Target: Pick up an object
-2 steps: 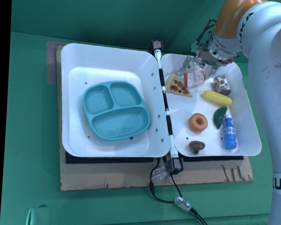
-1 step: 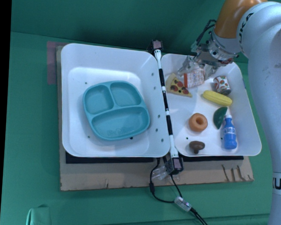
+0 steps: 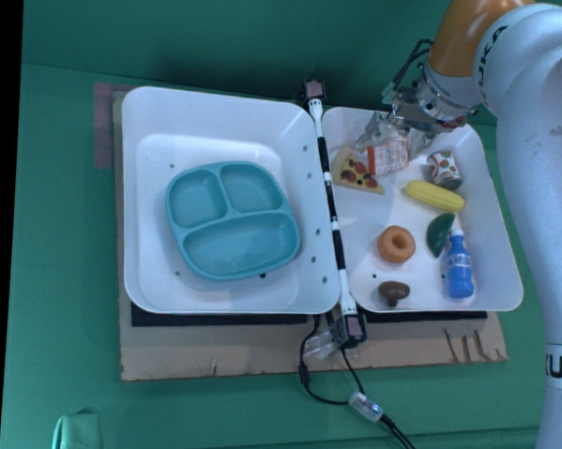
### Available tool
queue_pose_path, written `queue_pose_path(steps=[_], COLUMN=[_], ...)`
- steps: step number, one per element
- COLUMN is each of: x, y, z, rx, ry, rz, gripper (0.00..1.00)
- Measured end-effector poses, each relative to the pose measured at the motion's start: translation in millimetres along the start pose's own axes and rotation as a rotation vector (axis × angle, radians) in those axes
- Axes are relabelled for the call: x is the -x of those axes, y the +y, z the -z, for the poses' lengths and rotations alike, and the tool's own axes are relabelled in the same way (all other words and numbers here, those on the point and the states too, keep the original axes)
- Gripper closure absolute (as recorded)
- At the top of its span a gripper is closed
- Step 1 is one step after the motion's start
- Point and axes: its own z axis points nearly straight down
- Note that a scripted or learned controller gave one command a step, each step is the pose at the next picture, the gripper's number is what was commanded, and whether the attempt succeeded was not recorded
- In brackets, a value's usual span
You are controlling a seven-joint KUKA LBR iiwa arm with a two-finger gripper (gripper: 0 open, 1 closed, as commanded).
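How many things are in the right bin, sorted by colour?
Orange: 1, donut
Yellow: 1, corn
Green: 1, green wedge
Blue: 1, bottle
Brown: 1, mushroom
Mixed colours: 3, pizza slice, carton, spotted cup
Total: 8

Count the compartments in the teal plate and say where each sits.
3. The teal plate lies in the left bin: two small compartments sit side by side along its far edge, one long compartment runs along its near edge. None look hidden.
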Motion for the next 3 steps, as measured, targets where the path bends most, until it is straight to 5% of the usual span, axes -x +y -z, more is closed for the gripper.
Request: queue_pose_path(steps=[2, 3], x=[-0.5, -1.2], y=[-4.9, -0.8], z=[-1.2, -2.4], rx=[0.011, -0.003], ry=[0.0, 0.001], rz=[-0.004, -0.001], gripper=[0.0, 0.0])
